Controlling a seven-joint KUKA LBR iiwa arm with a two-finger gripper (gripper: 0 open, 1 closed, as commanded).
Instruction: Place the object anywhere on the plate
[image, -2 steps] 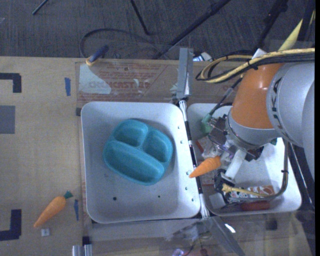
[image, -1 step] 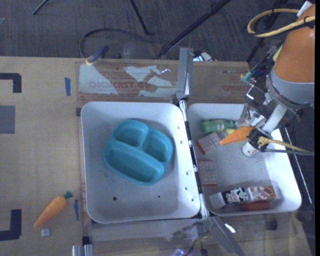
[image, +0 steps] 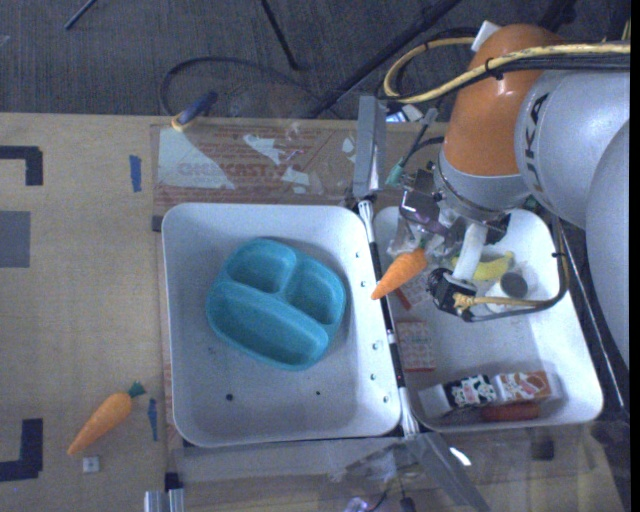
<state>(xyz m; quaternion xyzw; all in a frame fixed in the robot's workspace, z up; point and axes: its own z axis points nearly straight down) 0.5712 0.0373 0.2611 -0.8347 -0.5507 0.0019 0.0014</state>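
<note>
A pale wooden worktop (image: 70, 330) carries two shallow white bins side by side, with dark flooring and loose cables beyond its far edge. The left bin (image: 200, 400) holds a blue plate (image: 275, 303) with three compartments, lying a little toward the bin's upper middle and tilted on the diagonal. The grey arm (image: 560, 130) with its orange band reaches in from the right over the right bin (image: 570, 370). Its claw (image: 425, 258) hangs above that bin's left side, and an orange carrot (image: 400, 273) sits clenched at its tip, the pointed end jutting out left over the rims where the two bins meet, well short of the plate. Behind the claw in the right bin lie a yellow item (image: 492, 268) and a small dark round piece (image: 514, 285); a carton (image: 497, 390) rests near the bin's front edge. A second carrot (image: 100, 420) with a green top lies on the worktop left of the left bin.
</note>
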